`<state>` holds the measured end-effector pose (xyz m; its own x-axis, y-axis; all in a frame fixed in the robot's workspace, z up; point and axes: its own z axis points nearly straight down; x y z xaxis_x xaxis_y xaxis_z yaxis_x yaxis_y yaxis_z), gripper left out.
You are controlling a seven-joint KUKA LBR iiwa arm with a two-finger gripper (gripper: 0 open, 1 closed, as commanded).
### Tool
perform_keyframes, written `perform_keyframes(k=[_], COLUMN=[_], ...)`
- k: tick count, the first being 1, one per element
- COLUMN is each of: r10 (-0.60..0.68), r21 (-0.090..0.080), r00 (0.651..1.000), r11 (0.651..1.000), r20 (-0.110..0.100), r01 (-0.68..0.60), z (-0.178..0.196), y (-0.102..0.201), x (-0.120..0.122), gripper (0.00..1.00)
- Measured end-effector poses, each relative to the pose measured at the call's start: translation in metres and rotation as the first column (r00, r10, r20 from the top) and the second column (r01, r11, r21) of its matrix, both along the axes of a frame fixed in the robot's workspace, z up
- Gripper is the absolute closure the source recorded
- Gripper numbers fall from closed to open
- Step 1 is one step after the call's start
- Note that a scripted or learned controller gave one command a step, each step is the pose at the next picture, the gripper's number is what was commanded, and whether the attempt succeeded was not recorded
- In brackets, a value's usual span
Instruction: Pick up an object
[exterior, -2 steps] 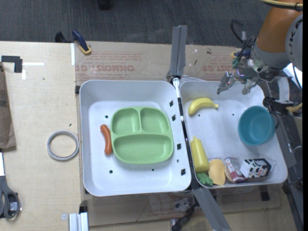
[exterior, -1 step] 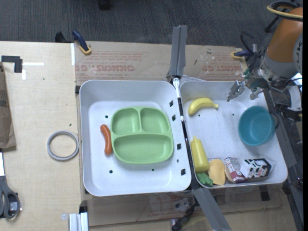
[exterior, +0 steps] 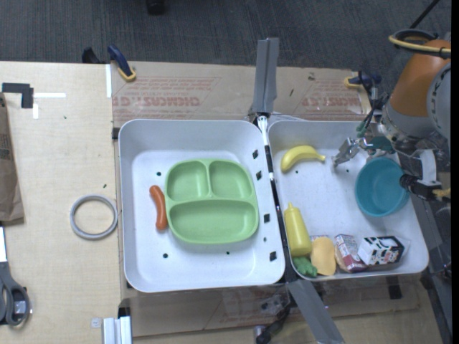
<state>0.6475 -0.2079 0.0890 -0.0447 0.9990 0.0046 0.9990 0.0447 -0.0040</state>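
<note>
Nearest the front rim of the right bin [exterior: 423, 260] lies a row of small goods: a yellow squeeze bottle [exterior: 296, 229] along the divider, a green item [exterior: 305, 266] at its foot, a yellow wedge [exterior: 323, 255], a red-and-white packet [exterior: 348, 253] and a black-and-white carton [exterior: 381, 250], all crowded together and touching or nearly so. In the left bin [exterior: 129, 192] rests a green divided plate [exterior: 212, 201] with an orange sausage-shaped toy [exterior: 159, 207] just beside its left edge. Further back in the right bin, a blue bowl [exterior: 381, 186] sits against the right wall, and a yellow banana [exterior: 301, 156] lies alone on bare floor near the divider. The gripper [exterior: 346, 152] hangs low over the back of the right bin, between banana and bowl, and nothing shows between its fingers; whether they are spread or closed I cannot tell at this size. The banana is the likeliest target in my judgement: it looks like a light, rigid plastic toy with a smooth, somewhat slippery skin, and its curve suggests taking hold across the thick middle, where the sides run closest to parallel. The bowl would be awkward, offering only its thin rim. The front row invites grazing a neighbour.
</note>
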Motion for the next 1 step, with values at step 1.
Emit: perform_keyframes(k=[1], r10=[0.002], r21=[-0.003], r00=[1.0], r11=[1.0], r20=[-0.002], r01=[-0.002], z=[0.0077], y=[-0.0011], x=[0.0002], gripper=[1.0])
